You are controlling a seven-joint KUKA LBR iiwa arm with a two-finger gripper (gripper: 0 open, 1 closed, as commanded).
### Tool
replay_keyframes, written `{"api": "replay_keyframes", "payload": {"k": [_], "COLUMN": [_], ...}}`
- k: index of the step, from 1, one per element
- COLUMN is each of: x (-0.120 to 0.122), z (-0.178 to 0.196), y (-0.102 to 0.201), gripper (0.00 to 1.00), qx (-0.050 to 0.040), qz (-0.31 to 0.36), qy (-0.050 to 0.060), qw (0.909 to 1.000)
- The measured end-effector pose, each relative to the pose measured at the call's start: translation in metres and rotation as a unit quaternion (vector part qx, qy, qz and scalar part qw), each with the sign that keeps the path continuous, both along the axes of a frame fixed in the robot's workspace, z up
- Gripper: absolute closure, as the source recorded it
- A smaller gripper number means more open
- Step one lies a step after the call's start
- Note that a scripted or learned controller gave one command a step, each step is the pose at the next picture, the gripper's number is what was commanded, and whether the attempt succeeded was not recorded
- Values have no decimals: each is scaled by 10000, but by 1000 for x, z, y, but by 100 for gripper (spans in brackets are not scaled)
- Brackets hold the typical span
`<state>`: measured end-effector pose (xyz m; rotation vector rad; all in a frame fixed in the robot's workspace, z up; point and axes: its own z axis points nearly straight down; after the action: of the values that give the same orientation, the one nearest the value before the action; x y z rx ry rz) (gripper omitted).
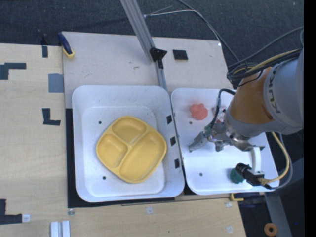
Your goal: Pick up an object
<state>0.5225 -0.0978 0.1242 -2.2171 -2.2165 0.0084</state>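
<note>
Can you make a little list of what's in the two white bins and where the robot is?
left side: shallow white plastic left bin, holding a yellow plastic plate with three sections, lying flat in the middle
right side: shallow white plastic right bin, holding a small pinkish-red rounded lump toward its far side
robot: grey metal claw over the right bin, apart from the lump
</note>
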Motion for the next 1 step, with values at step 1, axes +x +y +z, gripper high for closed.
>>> {"api": "replay_keyframes", "payload": {"k": [1], "x": [0], "z": [-39], "y": [0], "gripper": [0], "qx": [-11], "qz": [0], "qy": [-45], "qw": [10000]}}
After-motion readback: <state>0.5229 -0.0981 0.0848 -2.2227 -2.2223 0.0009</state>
